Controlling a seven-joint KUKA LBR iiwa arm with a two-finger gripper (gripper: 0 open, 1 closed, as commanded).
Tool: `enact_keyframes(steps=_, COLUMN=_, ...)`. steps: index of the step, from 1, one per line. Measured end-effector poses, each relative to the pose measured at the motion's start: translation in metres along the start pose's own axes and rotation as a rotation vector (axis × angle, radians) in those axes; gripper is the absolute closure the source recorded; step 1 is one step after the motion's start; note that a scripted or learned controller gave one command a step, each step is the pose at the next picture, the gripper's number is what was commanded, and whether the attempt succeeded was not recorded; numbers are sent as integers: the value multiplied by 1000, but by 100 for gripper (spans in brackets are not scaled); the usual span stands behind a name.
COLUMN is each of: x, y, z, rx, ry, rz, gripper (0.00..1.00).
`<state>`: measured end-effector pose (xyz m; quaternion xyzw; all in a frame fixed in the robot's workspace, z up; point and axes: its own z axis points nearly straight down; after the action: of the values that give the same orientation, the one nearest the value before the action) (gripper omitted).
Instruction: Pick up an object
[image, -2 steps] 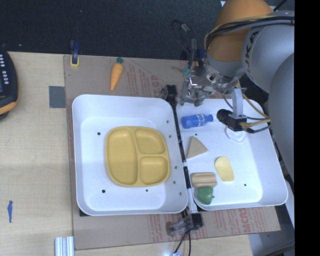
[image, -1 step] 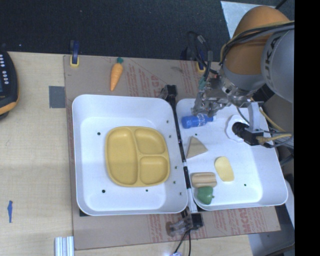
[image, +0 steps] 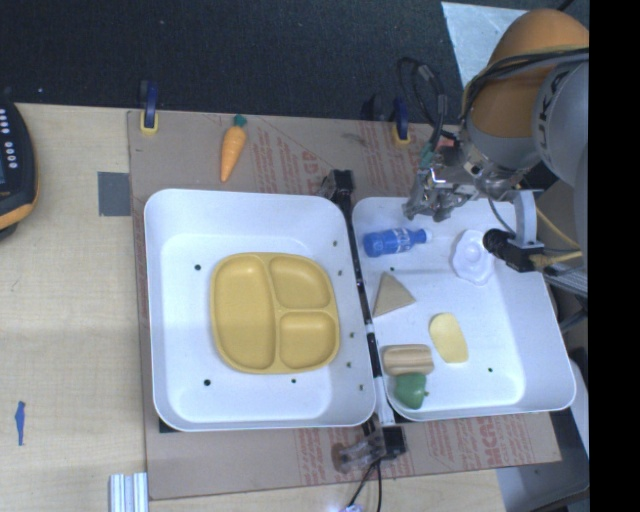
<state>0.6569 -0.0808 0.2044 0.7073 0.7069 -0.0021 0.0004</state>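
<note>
The gripper (image: 432, 203) hangs over the far edge of the right bin (image: 520, 330), just above the blue bottle (image: 393, 241); whether its fingers are spread or closed cannot be told. The right bin also holds a tan wedge (image: 392, 295), a yellow oval piece (image: 449, 337), a tan block (image: 407, 358), a green piece (image: 410, 391) and a white piece (image: 472, 257). The left bin (image: 175, 300) holds a yellow divided tray (image: 274, 311).

A pale wooden bench (image: 70, 330) meets dark floor (image: 250, 50) behind.

Blue bottle (image: 393, 241) on its side in the right bin's (image: 520, 385) far corner — uncaught
</note>
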Motion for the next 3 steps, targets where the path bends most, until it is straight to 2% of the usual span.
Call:
enact_keyframes(steps=1, x=28, y=-8, z=13, rx=3, ry=3, rz=-7, gripper=100)
enact_keyframes(steps=2, x=4, y=0, z=-3, rx=-2, ry=2, rz=-2, gripper=100)
enact_keyframes(steps=3, x=38, y=-20, z=-8, rx=4, ry=4, rz=-7, gripper=100)
